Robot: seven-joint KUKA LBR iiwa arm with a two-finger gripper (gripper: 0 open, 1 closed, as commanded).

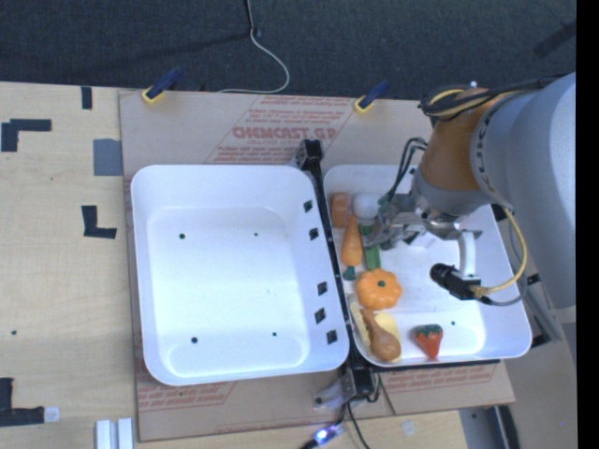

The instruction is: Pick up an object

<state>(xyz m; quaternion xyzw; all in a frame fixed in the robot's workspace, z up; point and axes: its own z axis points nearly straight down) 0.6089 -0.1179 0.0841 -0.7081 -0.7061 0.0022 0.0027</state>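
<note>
Gripper (382, 237) low over right bin (501, 344), near carrot (351, 243) and pumpkin (378, 289), likely lining up a grab; fingers' state impossible to tell, left bin (150, 251) as drop side.

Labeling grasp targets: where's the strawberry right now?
In the camera view, the strawberry lies in the right bin, near its front edge. It sits just right of the tan pear-like piece and below-right of the orange pumpkin.

Bench (56, 251) bears cardboard sheet (271, 129), two white bins (225, 279) atop
</note>
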